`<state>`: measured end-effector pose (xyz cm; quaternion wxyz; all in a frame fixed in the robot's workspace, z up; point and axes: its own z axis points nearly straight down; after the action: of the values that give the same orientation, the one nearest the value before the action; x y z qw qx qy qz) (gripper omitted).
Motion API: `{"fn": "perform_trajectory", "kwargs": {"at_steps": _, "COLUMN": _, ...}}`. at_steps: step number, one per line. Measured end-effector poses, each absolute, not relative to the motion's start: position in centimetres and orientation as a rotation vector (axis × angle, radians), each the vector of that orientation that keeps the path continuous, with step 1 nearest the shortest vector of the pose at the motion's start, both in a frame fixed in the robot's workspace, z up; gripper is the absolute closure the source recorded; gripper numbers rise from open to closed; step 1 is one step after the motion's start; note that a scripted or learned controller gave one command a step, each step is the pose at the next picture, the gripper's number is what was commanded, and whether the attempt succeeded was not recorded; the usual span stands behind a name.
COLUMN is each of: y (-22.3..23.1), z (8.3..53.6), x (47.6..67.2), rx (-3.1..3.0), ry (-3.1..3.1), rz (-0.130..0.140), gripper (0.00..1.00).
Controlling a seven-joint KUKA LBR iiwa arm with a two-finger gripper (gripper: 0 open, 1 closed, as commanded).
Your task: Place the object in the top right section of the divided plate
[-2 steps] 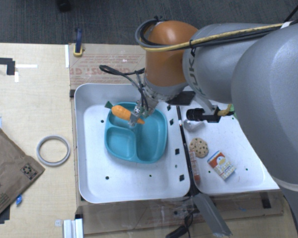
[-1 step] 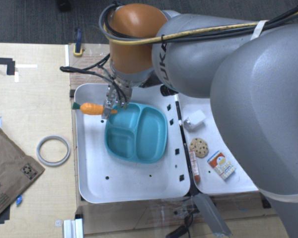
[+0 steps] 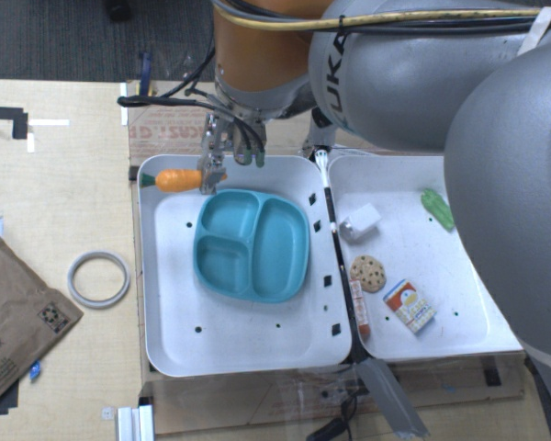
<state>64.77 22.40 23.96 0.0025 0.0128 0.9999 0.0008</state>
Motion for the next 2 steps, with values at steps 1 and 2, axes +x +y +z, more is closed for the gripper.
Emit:
{"fn": "perform_trajectory", "kwargs": {"at_steps": 1, "y": 18.1, "z": 29.6, "x": 59.2, "rx": -0.238, "ry": 3.130, "rz": 0.001, "gripper": 1.00}}
{"fn": "perform_trajectory", "kwargs": {"at_steps": 2, "y": 16.3, "z": 35.2, "x": 53.5, "rx": -0.199, "ry": 3.133, "rz": 0.001, "gripper": 1.00}}
